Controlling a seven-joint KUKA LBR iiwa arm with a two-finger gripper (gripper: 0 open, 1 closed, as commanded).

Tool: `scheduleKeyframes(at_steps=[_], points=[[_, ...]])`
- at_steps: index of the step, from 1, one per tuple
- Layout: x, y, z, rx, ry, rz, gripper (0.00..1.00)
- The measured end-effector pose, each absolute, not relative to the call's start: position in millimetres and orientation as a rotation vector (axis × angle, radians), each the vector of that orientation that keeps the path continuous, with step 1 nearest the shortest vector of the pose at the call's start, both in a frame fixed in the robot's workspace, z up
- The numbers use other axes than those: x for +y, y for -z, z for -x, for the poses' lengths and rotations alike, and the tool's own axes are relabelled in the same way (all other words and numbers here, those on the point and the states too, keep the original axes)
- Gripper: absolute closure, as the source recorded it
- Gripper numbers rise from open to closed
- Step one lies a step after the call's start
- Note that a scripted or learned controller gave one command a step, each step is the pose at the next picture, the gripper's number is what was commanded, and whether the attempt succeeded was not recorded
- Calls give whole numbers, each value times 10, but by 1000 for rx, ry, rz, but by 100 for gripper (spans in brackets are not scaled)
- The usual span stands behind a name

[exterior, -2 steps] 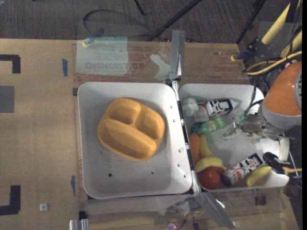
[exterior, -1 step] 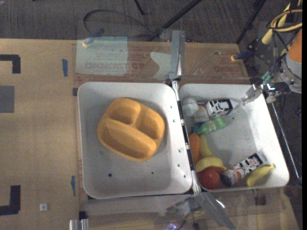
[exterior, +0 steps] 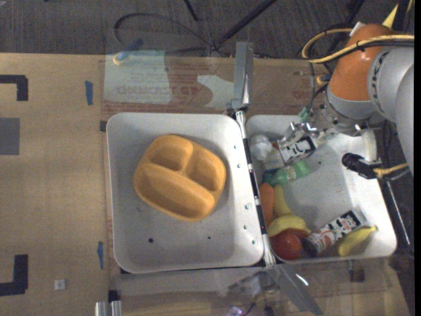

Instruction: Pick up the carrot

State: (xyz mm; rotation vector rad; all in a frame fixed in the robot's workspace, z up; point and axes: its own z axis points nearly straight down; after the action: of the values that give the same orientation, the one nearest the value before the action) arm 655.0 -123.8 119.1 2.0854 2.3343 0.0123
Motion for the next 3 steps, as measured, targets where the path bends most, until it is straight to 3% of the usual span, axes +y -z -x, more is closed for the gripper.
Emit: scheduleKeyframes(at_steps=[1, 2, 3], points=[[-1854, -2444, -6681, 2585, -4, -1771, 0], [-1241, -1712, -6675, 2836, -1, -1352, 0], [-1120, -1011, -6580, 3033, -1, -816, 0]])
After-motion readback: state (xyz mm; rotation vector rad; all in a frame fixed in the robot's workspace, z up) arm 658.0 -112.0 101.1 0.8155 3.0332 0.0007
